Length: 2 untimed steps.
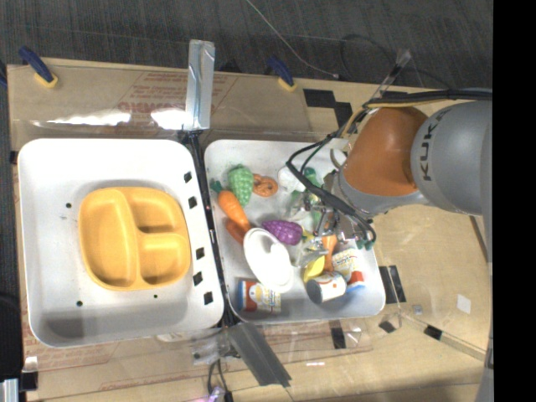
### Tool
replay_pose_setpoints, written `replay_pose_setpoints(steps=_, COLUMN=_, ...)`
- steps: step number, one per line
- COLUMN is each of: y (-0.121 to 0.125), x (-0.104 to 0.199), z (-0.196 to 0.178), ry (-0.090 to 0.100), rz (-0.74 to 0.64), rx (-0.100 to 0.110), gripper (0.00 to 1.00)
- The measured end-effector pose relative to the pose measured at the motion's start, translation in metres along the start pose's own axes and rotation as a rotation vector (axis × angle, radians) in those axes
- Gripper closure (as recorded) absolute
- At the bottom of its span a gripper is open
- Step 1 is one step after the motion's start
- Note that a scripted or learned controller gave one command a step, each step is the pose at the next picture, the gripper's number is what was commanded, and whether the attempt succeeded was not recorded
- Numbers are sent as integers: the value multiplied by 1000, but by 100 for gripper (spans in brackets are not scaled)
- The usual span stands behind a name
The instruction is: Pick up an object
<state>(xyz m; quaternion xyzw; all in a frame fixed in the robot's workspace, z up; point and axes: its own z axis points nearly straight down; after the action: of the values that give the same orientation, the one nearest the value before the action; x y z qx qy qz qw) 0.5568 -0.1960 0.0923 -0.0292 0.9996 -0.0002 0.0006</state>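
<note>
Clutter is posing the main risk: the gripper (328, 231) is hanging low among toys at three o'clock in the right bin (251, 151), just beside the purple grape cluster (283, 231), likely nudging neighbours and closing on nothing.

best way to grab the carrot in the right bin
Grip the carrot across its orange middle, coming straight down, jaws set across its narrow width. It lies flat and slanted near the bin's left wall, with the white cup close to its lower end.
</note>
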Motion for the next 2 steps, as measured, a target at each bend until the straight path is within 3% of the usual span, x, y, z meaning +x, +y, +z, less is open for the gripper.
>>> replay_pose_setpoints(steps=1, y=-11, x=28, z=-1, ry=-2, rz=10, rx=-1, gripper=0)
replay_pose_setpoints(steps=2, y=-9, x=25, z=-12, ry=-5, rz=1, rx=0, gripper=100)
